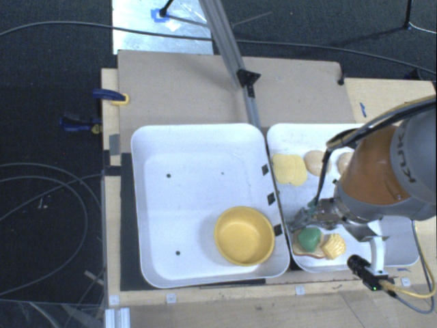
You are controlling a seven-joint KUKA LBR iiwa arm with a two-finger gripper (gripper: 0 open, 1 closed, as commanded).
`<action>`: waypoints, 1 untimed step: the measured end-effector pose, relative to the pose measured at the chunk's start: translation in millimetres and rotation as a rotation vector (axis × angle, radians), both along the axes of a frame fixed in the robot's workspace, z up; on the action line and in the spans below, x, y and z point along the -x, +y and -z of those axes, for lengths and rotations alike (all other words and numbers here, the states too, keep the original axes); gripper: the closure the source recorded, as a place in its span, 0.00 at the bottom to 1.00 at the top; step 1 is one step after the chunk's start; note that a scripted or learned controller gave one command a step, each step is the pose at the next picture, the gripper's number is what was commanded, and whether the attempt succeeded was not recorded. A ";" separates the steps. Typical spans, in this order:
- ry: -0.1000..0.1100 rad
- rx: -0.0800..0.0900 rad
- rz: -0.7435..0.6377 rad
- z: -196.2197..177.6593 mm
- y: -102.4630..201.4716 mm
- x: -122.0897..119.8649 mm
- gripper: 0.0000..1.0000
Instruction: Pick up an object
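Robotics lab test cell. Industrial arm (382,176) over a plain board desk (184,91) with two white bins (147,183) butted together. Clamps (109,96) grip the desk's left edge, loose cables (41,203) run across dark carpet (48,60), a metal pole (225,36) slants overhead, and blue tape (158,14) marks the floor.
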State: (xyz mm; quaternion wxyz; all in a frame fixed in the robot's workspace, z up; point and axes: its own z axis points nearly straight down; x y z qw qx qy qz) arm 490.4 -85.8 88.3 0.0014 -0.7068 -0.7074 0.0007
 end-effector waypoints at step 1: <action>-0.005 0.001 0.001 -12.6 -0.2 -1.6 1.00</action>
